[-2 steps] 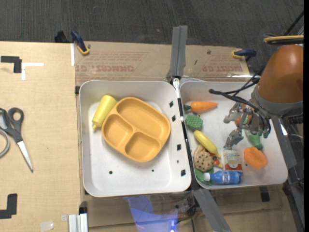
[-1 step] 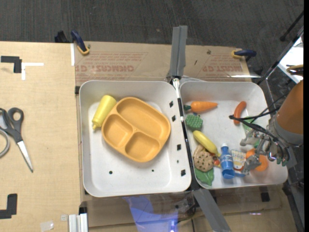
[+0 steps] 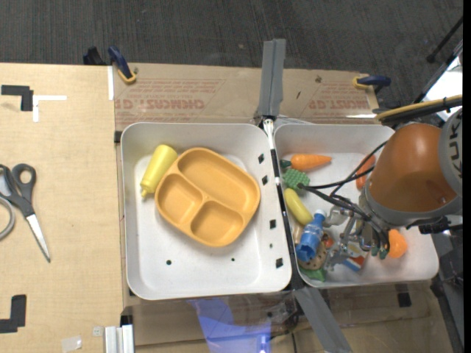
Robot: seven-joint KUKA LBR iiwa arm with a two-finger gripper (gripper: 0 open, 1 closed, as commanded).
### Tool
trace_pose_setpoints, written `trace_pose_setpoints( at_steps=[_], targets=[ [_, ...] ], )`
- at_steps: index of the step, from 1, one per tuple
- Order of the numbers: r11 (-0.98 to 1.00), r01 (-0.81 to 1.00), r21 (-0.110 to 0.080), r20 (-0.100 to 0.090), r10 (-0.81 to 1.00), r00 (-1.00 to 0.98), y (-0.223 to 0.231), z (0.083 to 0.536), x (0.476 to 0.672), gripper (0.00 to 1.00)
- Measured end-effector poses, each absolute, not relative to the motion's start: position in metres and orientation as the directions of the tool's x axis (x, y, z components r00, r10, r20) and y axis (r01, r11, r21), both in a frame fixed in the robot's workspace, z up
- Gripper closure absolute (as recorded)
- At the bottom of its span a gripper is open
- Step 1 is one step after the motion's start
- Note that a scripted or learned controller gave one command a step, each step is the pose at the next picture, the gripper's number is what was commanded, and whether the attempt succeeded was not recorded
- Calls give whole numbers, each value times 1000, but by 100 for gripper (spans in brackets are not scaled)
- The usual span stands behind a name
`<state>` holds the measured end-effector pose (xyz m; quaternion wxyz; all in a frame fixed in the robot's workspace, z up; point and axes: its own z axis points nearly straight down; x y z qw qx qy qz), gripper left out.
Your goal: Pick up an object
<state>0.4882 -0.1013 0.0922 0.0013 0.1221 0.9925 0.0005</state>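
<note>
Low over the near end of the right-hand shallow white bin (image 3: 412, 274), my two-finger gripper (image 3: 352, 247) hangs among small toys, below my orange-banded wrist (image 3: 409, 169); how wide it stands, or whether it has hold of anything, I cannot tell.

Both bins sit on a brown cardboard sheet (image 3: 184, 94) held by blue clamps, with a pale wooden board (image 3: 55, 197) alongside that bears a pair of grey-handled scissors (image 3: 28, 206). Dark carpet (image 3: 184, 13) lies beyond.

Crowding me in this bin are a blue plastic bottle (image 3: 311, 237) just beside my gripper, a yellow banana-shaped toy (image 3: 297, 206) lying slantwise against the dividing wall, a green studded block (image 3: 296, 179), an orange toy carrot (image 3: 310, 162) lying across the far end with its tip toward my arm, and a small orange piece (image 3: 397, 244).

Across the divider, the left-hand white bin (image 3: 147, 271) holds an orange three-compartment plastic tray (image 3: 207, 195), tilted cornerwise, with a yellow plastic squeeze bottle (image 3: 157, 168) touching its far-left edge.
</note>
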Motion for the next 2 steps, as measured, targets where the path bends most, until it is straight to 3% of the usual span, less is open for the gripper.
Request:
trace_pose_setpoints(
  at_steps=[1,2],
  targets=[
    [981,193,0,-3,193,-981,-101,92,507,0],
    [944,331,1,-6,331,-944,-94,92,479,0]
  ],
)
